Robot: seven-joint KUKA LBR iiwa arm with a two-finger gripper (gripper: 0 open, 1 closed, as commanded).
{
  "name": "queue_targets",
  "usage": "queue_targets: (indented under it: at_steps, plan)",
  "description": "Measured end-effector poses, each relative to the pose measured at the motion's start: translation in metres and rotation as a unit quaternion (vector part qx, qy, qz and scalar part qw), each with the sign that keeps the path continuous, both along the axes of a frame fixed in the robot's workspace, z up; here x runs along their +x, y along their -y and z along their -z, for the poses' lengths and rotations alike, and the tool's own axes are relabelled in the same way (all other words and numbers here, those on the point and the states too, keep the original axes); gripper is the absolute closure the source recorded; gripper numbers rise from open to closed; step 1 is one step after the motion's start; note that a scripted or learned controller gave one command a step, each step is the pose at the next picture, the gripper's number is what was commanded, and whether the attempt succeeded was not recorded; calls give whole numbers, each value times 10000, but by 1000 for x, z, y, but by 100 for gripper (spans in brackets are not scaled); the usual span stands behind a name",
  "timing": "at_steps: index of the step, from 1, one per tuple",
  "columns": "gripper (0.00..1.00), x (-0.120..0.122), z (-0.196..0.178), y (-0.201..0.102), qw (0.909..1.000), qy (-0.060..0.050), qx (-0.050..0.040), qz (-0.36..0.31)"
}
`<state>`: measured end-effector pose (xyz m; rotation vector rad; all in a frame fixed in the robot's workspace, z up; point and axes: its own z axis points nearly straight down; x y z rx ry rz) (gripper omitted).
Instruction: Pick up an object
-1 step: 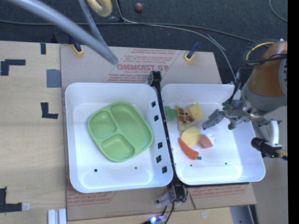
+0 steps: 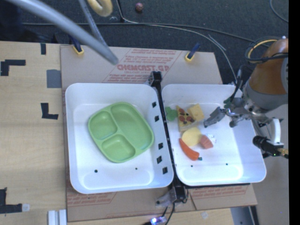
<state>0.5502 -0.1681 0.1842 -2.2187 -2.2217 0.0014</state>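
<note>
Camera view, looking down on the bench at a slant. Two shallow white bins sit side by side on a cardboard sheet (image 2: 140, 62) printed with red lettering.

Left bin (image 2: 77, 172): holds a green divided plate (image 2: 121, 131) with three compartments, lying flat and turned at an angle, near the bin's middle.

Right bin (image 2: 251, 170): a cluster of toy food in its left half. A small green piece (image 2: 170, 113) lies closest to the divider between the bins. Just beside it, a yellow slice with dark red dots (image 2: 185, 118), looking like pizza, and a pale yellow wedge (image 2: 196, 111) touching its upper right. Below these, a rounded yellow piece (image 2: 191, 136); an orange-red carrot-like piece (image 2: 189, 150) lies against its lower edge, tilted down to the right. A small reddish piece (image 2: 206, 142) sits just right of the rounded yellow one.

Arm (image 2: 267, 78): grey with an orange band, reaching in from the right over the right bin's right side. Gripper (image 2: 213, 118) points left toward the food cluster, near the pale wedge and apart from it. Nothing visible between the fingers; whether they are spread or pressed together, cannot tell at this resolution.
</note>
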Motion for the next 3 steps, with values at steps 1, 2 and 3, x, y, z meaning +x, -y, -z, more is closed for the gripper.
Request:
queue_targets:
  at_steps: [1,2,3]
  plan:
    - [0,-2,65,-3,10000,-30,1,2]
    - [0,-1,99,-3,10000,12,-5,9]
    - [100,2,85,-4,10000,50,0,-6]
